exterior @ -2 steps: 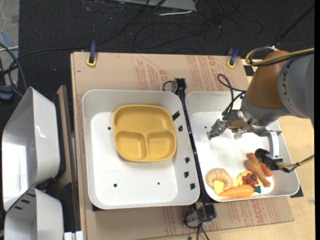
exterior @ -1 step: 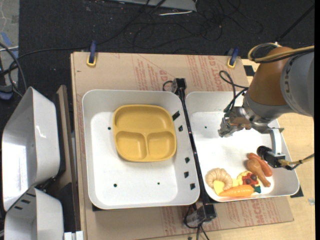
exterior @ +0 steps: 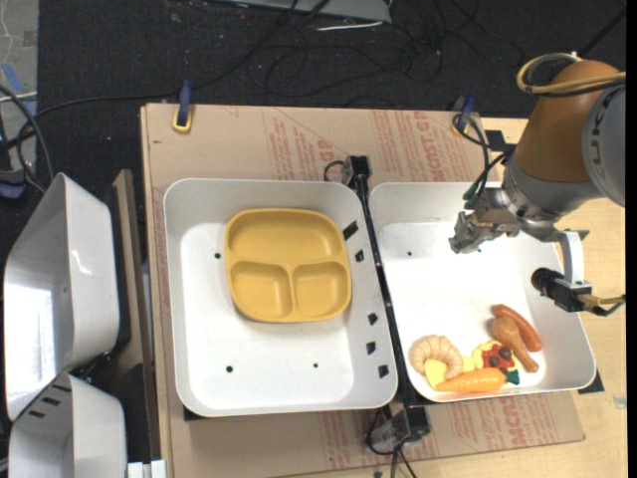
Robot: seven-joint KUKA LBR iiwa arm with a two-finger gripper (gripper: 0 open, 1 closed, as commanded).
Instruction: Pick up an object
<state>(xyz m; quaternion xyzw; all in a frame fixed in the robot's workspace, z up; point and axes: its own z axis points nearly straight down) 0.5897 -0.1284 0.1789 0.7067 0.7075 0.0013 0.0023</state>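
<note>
Spanning the frame from edge to edge, a cardboard-covered bench (exterior: pixel 299 132) carries two shallow white bins side by side, with black floor and loose cables around it. I reach in from the right as a grey arm (exterior: pixel 572 142) with an orange band above the wrist.

In the left bin (exterior: pixel 199 366) lies a yellow divided plate (exterior: pixel 289 264), flat and upright, its three compartments facing the camera, set toward the bin's far half and well apart from everything else.

Over the right bin (exterior: pixel 438 297) hangs my gripper (exterior: pixel 471 239), above the bin's far left part near the divider between the bins. Whether my jaws are spread or pressed together I cannot tell from this angle; nothing shows between them.

Crowded into the right bin's near right corner sits a small heap of toy food. A brown sausage (exterior: pixel 517 326) lies on a slant at the right of the heap, with a second brownish piece just beside it. An orange carrot (exterior: pixel 475 380) lies along the near wall. A pale croissant (exterior: pixel 435 349) sits at the left, touching a yellow piece. The heap is well apart from my gripper.
</note>
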